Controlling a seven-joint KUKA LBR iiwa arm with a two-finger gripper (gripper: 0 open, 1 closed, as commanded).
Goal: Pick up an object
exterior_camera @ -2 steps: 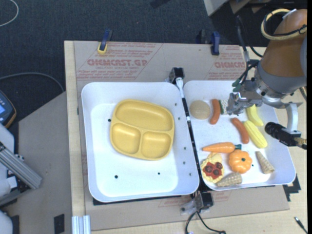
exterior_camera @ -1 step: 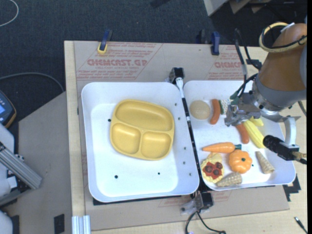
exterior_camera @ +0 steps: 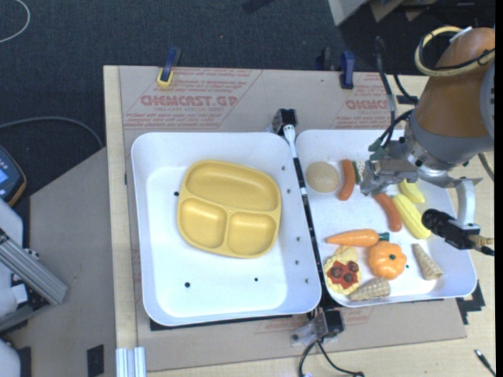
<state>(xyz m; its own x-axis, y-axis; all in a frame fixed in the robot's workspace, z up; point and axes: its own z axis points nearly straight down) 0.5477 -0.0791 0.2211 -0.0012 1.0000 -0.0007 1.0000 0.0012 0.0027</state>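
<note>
Toy food sits in the right bin: sausage, carrot, pumpkin, corn. Gripper is low at upper right, just beside the sausage; can't tell its state. Nothing lifted, so the pick is not yet done. Yellow plate is in the left bin.

- We see a yellow divided plate in the white left bin.
- In the right bin: orange carrot, orange pumpkin, yellow corn, tan bun, yellow pizza slice with red dots.
</note>
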